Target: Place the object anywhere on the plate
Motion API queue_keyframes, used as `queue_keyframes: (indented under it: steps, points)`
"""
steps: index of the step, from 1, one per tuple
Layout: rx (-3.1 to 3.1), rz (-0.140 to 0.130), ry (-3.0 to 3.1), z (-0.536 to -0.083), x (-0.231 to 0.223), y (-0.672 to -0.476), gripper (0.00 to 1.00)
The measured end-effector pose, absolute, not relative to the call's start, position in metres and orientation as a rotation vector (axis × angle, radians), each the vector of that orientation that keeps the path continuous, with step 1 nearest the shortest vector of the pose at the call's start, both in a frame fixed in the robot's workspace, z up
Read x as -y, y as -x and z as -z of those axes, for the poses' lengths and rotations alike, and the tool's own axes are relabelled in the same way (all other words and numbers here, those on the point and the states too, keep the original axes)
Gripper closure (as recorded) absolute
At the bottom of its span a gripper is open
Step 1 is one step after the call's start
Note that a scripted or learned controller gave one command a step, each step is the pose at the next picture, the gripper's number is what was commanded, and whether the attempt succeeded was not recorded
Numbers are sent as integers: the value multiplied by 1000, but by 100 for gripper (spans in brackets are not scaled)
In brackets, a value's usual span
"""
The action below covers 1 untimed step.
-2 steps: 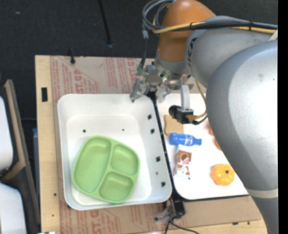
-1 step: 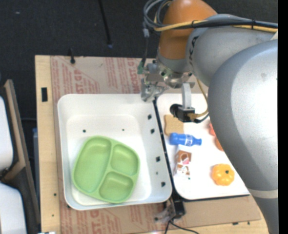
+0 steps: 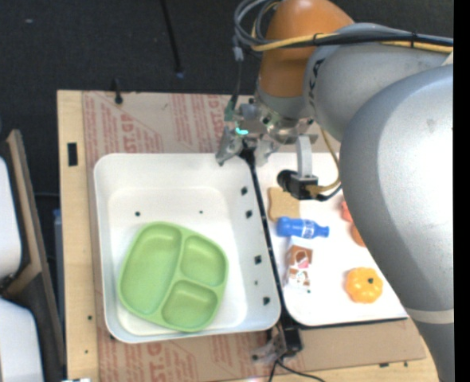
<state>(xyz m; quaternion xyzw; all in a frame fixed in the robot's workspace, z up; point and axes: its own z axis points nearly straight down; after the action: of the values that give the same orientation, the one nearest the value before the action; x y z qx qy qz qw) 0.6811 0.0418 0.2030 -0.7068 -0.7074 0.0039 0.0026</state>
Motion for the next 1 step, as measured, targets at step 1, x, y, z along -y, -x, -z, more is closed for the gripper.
queue_keyframes:
  steps: [1]
  points:
    - [2219, -12, 2217, -203, -42, -681, 0]
